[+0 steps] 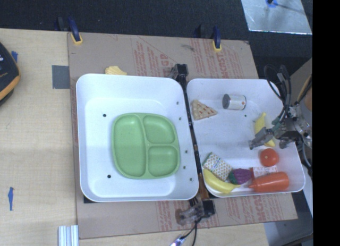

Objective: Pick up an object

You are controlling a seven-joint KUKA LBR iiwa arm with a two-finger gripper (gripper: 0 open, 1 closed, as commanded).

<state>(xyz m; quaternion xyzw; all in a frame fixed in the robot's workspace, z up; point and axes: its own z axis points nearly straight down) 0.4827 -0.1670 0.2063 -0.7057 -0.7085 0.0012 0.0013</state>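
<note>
My gripper [270, 143] reaches in at the right edge of the right bin [239, 133], low over its floor. Its fingers stand open, spread to either side of the lower end of a small yellow curved piece [260, 123]; nothing is lifted. Just below the gripper lies a red tomato [269, 157]. An orange carrot [268, 181], a purple item [240, 176], a yellow banana [218, 183] and a checkered packet [217, 163] lie along the bin's near side. A triangular cracker [202, 109] and a grey-white cylinder [234, 101] lie at the far side.
The left bin [95, 133] holds a green divided plate [145, 145]. A yellow scrap [115, 70] lies on the cardboard behind that bin. Clamps [216, 36] grip the cardboard's far edge. Cables [279, 80] hang by the right bin's far right corner.
</note>
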